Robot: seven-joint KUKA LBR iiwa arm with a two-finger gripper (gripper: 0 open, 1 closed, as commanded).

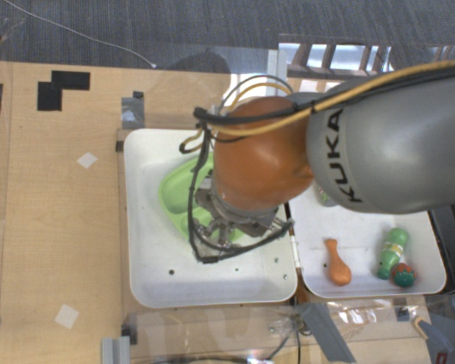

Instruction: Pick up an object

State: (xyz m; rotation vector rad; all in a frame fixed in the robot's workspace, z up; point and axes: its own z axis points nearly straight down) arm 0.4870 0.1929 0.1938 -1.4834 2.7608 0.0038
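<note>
A light green, soft-looking object (176, 192) lies in the left white bin (155, 279), near its middle. The arm's orange band and wrist cover most of it from the right. My gripper (221, 233) hangs straight down over the green object's right part, seen from above, with black cables looped around it. In the right bin (432, 275) lie an orange carrot-shaped object (337, 262) and a green bottle-like object (393, 252) with a red and green piece (403, 277) at its lower end.
The big grey arm crosses the right bin from the right edge and hides its upper part. Black shapes (61, 88) mark the wooden bench at the top left. A metal bracket (133, 108) stands at the left bin's top corner.
</note>
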